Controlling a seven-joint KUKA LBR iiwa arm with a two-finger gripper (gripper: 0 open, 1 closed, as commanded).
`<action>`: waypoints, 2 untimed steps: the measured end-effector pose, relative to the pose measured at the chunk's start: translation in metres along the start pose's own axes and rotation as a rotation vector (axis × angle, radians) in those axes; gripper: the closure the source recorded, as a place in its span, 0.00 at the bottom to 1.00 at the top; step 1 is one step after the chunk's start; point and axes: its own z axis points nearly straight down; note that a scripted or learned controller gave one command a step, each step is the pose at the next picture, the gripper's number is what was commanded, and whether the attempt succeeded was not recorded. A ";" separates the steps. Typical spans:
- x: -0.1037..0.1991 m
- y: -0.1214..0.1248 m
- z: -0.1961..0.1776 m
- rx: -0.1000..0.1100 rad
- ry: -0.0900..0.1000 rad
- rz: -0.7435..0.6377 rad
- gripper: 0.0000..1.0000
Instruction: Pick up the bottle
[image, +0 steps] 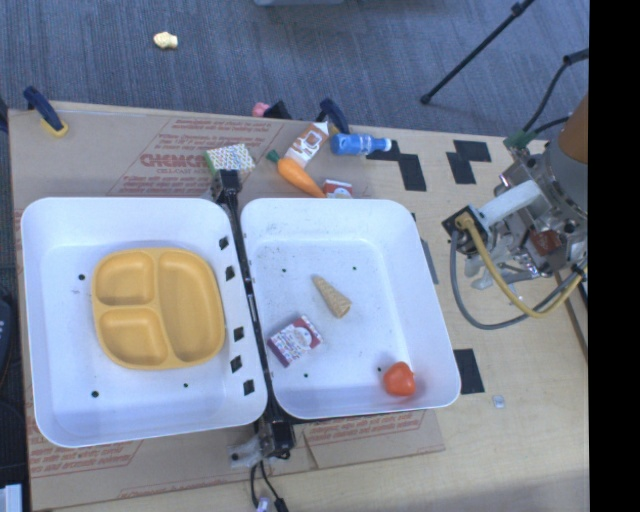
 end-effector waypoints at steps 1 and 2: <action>0.058 -0.009 0.153 0.005 -0.005 -0.068 1.00; 0.017 0.009 0.279 0.005 -0.004 -0.051 1.00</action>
